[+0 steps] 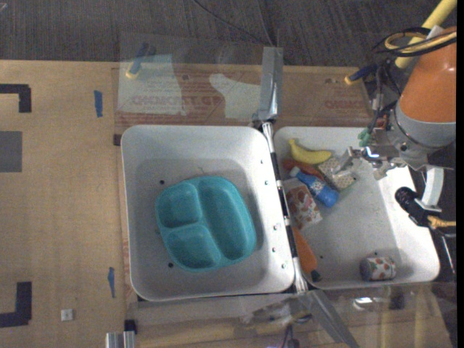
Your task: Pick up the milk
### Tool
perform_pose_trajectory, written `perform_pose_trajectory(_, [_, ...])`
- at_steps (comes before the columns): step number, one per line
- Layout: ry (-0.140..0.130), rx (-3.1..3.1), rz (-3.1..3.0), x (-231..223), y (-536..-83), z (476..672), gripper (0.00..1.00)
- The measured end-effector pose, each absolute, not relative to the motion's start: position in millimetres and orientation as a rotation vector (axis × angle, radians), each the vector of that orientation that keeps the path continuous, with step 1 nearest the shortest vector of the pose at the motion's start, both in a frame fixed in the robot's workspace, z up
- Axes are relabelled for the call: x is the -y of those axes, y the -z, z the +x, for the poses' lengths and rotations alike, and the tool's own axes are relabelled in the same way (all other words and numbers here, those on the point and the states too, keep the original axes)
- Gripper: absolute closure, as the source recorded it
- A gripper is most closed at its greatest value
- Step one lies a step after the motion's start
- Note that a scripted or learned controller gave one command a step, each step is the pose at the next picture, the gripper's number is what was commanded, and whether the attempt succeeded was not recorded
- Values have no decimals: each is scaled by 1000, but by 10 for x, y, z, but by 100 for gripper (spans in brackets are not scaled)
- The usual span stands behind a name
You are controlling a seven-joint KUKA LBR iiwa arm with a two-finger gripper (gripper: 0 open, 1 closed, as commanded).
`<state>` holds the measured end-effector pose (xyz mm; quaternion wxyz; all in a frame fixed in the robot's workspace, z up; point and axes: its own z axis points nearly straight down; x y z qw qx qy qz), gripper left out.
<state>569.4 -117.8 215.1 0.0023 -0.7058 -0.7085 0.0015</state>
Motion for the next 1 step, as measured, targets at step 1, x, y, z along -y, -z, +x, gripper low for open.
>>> perform_pose_trajectory(1, [35, 2260, -2219, 1022, -1194, 5492, 0])
